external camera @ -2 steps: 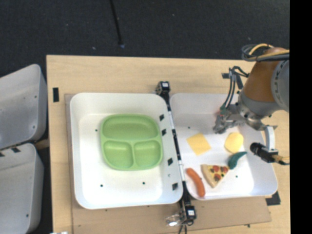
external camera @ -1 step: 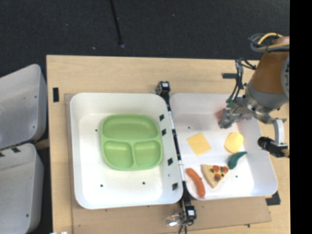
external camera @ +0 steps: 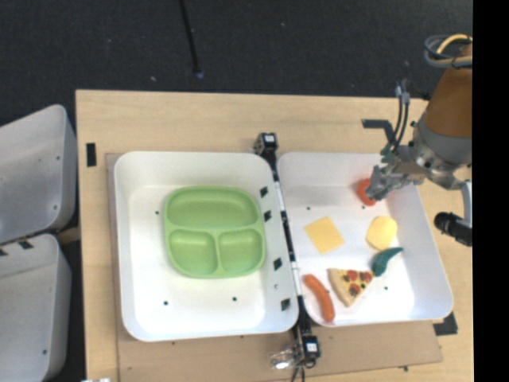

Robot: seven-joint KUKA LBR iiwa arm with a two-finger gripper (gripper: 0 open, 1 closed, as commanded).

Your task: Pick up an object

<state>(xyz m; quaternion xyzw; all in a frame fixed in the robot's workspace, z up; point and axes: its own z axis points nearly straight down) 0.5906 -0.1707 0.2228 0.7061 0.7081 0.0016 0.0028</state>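
Even, bright overhead light, soft faint shadows, mild glare on the white bins (external camera: 191, 325), slightly soft focus

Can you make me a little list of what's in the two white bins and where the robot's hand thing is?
left bin: green divided plate
right bin: yellow cheese slice, round yellow piece, teal piece, pizza slice, sausage, red piece
end effector: over the right bin's far side, right above the red piece
held: cannot tell
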